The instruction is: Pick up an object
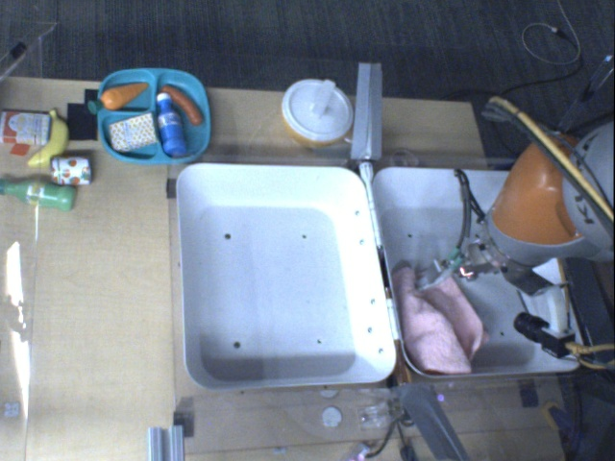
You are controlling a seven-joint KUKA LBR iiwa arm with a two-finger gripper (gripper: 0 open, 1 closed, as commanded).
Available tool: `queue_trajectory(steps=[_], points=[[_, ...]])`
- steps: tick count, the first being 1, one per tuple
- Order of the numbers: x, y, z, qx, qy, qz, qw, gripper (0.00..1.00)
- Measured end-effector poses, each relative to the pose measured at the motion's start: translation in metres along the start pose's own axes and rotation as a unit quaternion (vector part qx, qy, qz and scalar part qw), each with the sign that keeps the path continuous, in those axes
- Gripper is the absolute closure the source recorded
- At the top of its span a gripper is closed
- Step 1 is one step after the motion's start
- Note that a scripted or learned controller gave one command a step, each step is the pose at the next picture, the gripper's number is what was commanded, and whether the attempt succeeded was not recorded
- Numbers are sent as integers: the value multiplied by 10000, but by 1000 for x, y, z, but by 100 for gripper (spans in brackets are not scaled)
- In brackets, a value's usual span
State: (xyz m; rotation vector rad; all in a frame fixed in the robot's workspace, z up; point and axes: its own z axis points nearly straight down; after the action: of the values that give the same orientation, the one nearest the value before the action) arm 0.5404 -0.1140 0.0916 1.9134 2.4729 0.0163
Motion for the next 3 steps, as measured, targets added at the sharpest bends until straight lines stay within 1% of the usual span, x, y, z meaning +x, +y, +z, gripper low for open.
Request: queue_trajectory(steps=[1, 2, 3], points=[[12, -3, -1, -16, -18, -171, 9999, 0], [13, 0, -12, -41, -12, -184, 9998, 100], [56, 100, -127, 52, 22, -359, 9993, 100]])
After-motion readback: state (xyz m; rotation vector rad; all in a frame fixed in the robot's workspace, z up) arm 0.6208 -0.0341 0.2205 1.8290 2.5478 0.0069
